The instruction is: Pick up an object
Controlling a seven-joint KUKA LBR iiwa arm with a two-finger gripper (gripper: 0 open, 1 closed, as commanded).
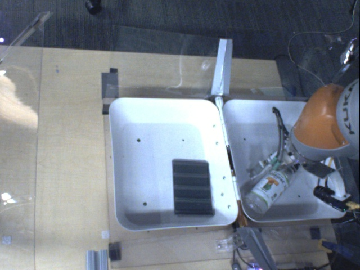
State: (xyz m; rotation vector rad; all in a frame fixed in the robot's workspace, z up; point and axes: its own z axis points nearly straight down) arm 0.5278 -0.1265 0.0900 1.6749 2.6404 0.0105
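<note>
My arm point(323, 122) reaches low into the right bin point(247, 122), claw point(279, 161) right at the bottle point(269, 189) lying tilted just below it; whether I've closed on it, can't tell; black ridged block point(193, 187) sits far left

1. Two white bins, left bin point(129, 151) and right bin point(247, 122), on a pale wood bench point(62, 167).
2. Black ribbed block point(192, 187).
3. Clear bottle point(269, 189), orange-and-green label.
4. Grey arm point(337, 117), orange band.
</note>
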